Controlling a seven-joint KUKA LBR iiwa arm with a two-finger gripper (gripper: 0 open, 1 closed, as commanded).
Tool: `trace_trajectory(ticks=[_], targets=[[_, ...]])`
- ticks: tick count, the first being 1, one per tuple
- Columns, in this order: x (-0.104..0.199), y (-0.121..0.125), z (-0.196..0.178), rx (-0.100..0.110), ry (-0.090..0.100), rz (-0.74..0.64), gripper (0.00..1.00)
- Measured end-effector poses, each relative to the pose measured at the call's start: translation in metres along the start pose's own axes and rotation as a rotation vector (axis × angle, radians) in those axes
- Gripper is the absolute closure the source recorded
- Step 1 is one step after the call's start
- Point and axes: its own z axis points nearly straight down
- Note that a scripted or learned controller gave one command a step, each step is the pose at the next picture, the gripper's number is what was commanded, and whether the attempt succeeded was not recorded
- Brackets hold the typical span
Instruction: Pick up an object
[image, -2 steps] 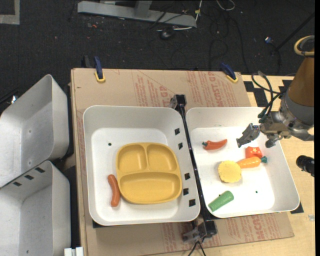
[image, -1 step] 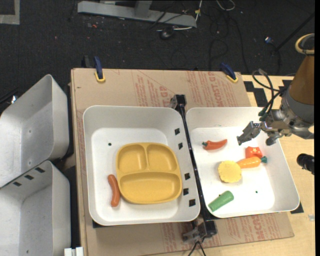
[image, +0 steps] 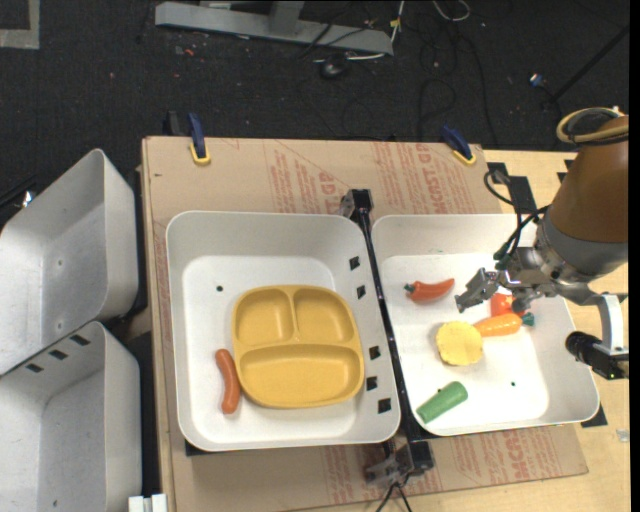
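Nearest the camera, at the lower edge of the right bin (image: 560, 405), lies a green cucumber-shaped toy (image: 442, 401), below and left of the gripper (image: 488, 290). That gripper hangs low over the right bin, reaching in from the right on the grey arm (image: 580, 250), whose orange band (image: 595, 190) sits above the wrist. The wrist points toward the left, and cables loop along its upper side. Whether the fingers are spread or pressed together cannot be told, and nothing can be seen caught between them.

Just below the gripper and touching its right side in the view lies an orange carrot-like toy (image: 498, 324). Left of the gripper rests a red pepper-like toy (image: 431, 290), close by but apart from it. A yellow rounded toy (image: 460, 343) sits below the gripper, beside the orange piece.

Well to the gripper's left, across the divider, the left bin (image: 200, 260) carries a yellow divided tray (image: 297, 346), with an orange-red sausage toy (image: 228, 380) lying alongside the tray's left edge.

Both bins rest on a brown cardboard sheet (image: 290, 175) that covers the table, held at its far edge by two clamps (image: 198, 140). Farther left stand two more white bins (image: 60, 300), tilted. Dark speckled floor (image: 100, 90) with loose cables lies beyond.
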Motion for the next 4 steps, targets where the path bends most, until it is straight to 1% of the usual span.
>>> trace_trajectory(ticks=[1, 2, 3, 4], targets=[[0.006, -0.004, 0.063, 0.0, 0.001, 0.0, 0.0], [0.006, -0.004, 0.114, -0.001, 0.0, 0.0, 0.0], [0.006, -0.003, 0.102, -0.006, -0.001, 0.001, 1.0], [0.0, 0.002, 0.056, -0.012, -0.003, -0.002, 1.0]])
